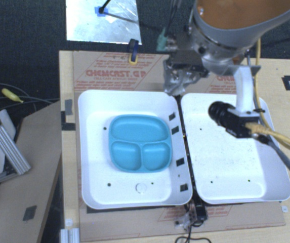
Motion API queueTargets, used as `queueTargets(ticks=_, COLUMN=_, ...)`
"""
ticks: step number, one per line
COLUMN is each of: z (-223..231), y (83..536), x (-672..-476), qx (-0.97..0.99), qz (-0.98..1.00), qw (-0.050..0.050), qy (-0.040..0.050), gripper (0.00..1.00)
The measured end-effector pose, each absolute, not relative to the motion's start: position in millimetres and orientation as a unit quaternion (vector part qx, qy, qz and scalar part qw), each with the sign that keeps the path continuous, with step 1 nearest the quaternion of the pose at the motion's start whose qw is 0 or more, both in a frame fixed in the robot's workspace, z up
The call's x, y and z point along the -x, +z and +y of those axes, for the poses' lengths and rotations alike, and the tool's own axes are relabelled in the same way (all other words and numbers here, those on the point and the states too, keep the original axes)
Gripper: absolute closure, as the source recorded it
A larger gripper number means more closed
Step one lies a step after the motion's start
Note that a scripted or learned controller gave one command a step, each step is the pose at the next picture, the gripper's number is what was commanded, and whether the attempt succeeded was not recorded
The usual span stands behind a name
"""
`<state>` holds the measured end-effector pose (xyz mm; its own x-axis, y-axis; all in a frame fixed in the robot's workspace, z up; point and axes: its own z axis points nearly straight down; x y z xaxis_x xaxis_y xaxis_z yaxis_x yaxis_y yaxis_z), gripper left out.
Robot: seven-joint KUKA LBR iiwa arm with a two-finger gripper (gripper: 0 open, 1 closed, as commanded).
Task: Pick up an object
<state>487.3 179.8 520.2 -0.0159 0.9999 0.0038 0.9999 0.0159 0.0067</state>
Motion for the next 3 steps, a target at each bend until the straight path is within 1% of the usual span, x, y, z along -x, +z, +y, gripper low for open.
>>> queueTargets(ticks=1, z=110, y=407, x=-585.6, qx=-0.709, qz=0.705, qw=0.001, qy=-0.0013, gripper=1.0)
queueTargets(ticks=2, z=14, y=341, x=-623.5, qx=-0.71, qz=0.704, qw=0.0, qy=-0.0024, gripper=1.0)
queueTargets(ticks=3, z=27, y=213, x=-596.9, qx=-0.707, qz=0.707, qw=-0.004, qy=-0.0035, gripper=1.0)
